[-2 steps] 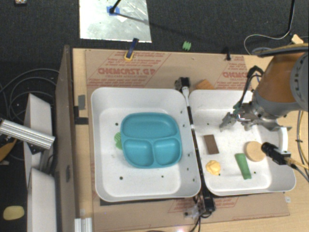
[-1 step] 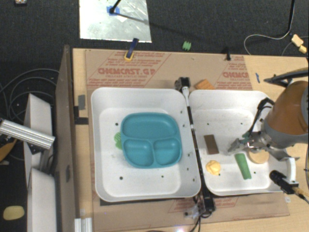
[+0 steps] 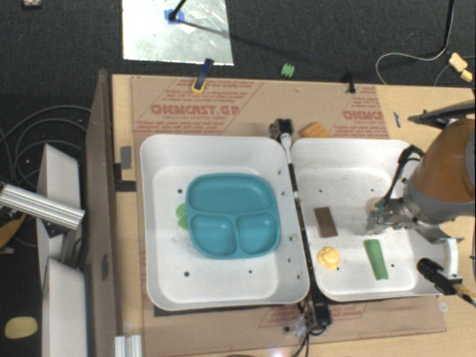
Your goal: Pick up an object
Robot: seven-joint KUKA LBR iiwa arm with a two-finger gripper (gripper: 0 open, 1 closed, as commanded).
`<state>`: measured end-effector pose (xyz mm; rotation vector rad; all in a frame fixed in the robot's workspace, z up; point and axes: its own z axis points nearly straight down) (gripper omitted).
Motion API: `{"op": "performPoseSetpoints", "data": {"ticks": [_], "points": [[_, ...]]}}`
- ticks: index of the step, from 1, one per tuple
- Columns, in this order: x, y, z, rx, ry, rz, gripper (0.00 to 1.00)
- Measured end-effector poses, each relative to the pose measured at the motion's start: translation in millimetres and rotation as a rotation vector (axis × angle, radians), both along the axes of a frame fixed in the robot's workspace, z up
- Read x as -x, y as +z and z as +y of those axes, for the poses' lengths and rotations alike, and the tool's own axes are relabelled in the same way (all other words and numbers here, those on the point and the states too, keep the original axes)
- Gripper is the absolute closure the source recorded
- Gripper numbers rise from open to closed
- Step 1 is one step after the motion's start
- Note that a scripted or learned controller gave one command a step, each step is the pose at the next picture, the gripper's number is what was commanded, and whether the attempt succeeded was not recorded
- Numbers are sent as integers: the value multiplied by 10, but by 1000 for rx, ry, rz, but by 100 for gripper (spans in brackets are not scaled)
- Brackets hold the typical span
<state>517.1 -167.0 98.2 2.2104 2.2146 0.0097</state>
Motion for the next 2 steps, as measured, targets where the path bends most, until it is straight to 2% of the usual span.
{"op": "performPoseSetpoints", "data": {"ticks": [1,2], "points": [[3,-5,1,0,0,1,0],[313,-141,51,-5,-3,13,0]]}}
